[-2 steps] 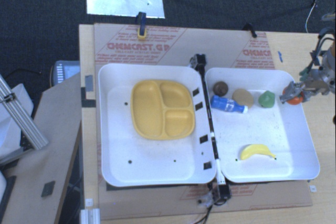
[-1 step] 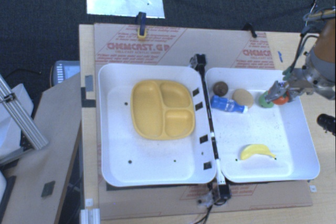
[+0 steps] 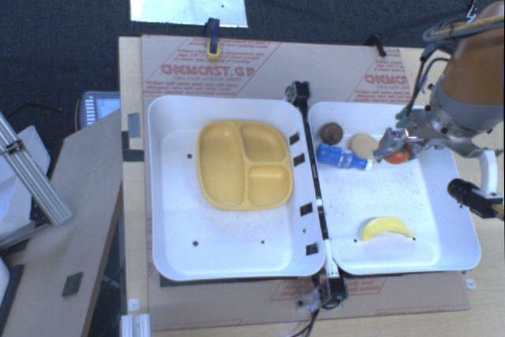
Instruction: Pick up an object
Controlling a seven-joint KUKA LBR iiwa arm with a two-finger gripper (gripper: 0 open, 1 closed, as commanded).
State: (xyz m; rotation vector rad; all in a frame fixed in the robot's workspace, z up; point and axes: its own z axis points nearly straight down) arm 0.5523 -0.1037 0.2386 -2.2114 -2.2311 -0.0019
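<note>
Your gripper (image 3: 392,146) sits low in the right bin (image 3: 442,252), at its upper right, with the fingers set narrow around a red-orange object (image 3: 400,156). Part of that object shows between and under the fingertips, so I log it as touching, probably gripped; whether the grip is firm cannot be told from here.

Just left of the gripper lies a beige round object (image 3: 362,144), almost touching the fingers. A blue-and-white bottle (image 3: 342,158) lies on its side next to it, and a dark brown ball (image 3: 331,132) sits above the bottle. A yellow banana (image 3: 387,229) lies well apart, toward the bin's front.

To do this step well, lift straight up and slowly. The beige object crowds the left finger, so any sideways drift could nudge it or the bottle. Confirm the red-orange object rises with the fingers before you move off.

The left bin (image 3: 170,249) holds a yellow divided tray (image 3: 243,164).

Writing: the cardboard (image 3: 260,59) under the bins reads roughly "CHEMCAST GP" in red at top left, and the same print, partly cut off, at top right. The bottle's label is too small to read.
</note>
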